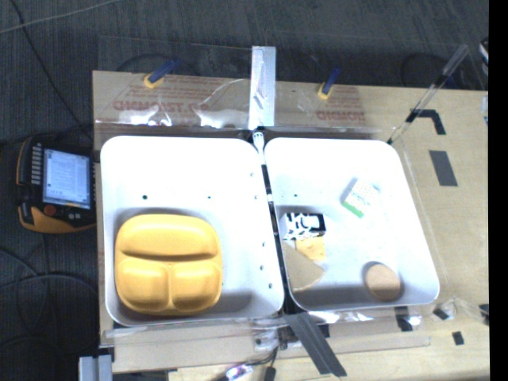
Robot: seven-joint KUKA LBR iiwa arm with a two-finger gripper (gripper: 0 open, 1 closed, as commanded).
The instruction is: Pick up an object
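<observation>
Left bin (181, 155): large yellow moulded object (168, 262) at near-left corner, touching front wall. Right bin (341, 159): small white-green box (359, 198) toward far right, tilted; black-and-white patterned item (304, 224) by left wall, tan piece (309, 250) just below it; round brown object (382, 281) near front right corner. Patterned item's identity unclear. Gripper state: cannot tell.

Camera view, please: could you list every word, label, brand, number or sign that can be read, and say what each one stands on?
None can be read with confidence.
Red print on the brown cardboard sheet behind the two shallow white bins: mirrored and blurred.
Small white and green box: print too small.
Black and white card: pattern, unreadable.
Orange-edged handheld screen: blurred.
</observation>
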